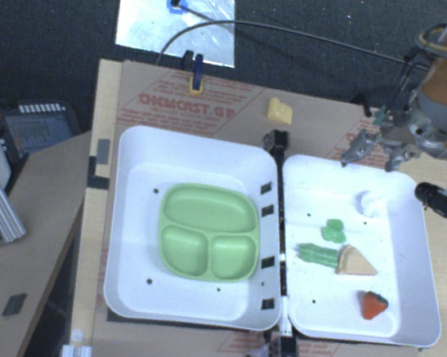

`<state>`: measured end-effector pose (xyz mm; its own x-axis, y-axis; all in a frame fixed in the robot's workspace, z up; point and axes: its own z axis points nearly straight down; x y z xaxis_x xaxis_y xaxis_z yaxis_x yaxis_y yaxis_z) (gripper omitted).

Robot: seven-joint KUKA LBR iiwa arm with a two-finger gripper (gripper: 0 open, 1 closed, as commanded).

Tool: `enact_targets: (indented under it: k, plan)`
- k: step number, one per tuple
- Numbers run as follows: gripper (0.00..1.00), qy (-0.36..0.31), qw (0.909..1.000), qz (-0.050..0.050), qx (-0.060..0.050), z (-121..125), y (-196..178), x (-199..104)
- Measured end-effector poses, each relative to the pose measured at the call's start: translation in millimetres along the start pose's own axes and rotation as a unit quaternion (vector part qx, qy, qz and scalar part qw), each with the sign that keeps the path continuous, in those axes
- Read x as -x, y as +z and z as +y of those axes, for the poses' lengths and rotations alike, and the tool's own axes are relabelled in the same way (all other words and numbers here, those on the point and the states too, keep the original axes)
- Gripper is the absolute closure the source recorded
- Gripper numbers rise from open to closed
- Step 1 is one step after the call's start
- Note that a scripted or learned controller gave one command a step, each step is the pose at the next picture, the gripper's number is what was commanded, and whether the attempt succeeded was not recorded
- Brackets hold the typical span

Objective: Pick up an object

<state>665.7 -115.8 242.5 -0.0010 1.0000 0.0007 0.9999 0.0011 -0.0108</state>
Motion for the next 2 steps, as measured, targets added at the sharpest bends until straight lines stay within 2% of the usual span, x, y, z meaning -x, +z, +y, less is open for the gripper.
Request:
enact_targets:
  k: [1,2]
  plan:
    - [0.0,-0.001,1.0,-0.001,0.006,2,-9,0]
    - [0.0,-0.002,1.0,0.0,0.005,-2,36,-7]
